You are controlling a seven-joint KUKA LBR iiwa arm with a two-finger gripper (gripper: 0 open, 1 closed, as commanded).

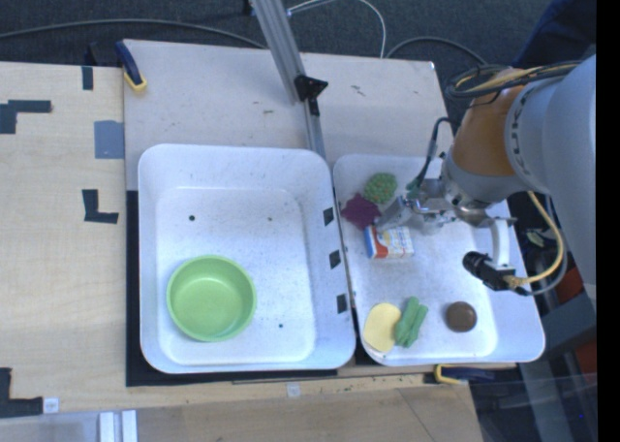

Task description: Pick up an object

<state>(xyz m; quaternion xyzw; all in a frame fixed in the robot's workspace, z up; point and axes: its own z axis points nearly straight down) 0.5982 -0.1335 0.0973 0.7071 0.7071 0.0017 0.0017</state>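
A small white carton with red and blue print is taken as the landmark; it lies in the upper middle of the right shallow white bin. The two-finger gripper is seen just above and to the view's right of the carton, very close over its top right corner; contact cannot be confirmed. Whether the gripper is spread or closed cannot be told from this angle. Nothing is seen held. The grey arm with the orange band is extended from the view's right, further right and above the carton.

A magenta lumpy item is placed just up-left of the carton, near the bin's left wall. A green bumpy round item is found directly above the carton, touching or just beside the magenta item. A pale yellow rounded piece is located well below the carton, at the bin's near edge. A green pod-shaped piece is set just beside the yellow one, below and slightly right of the carton. A brown round ball-like item is seen below-right of the carton, apart from the pod.

A light green plastic bowl sits upright, well left and below the carton, in the left shallow white bin. Both bins are borne side by side on the pale bench.
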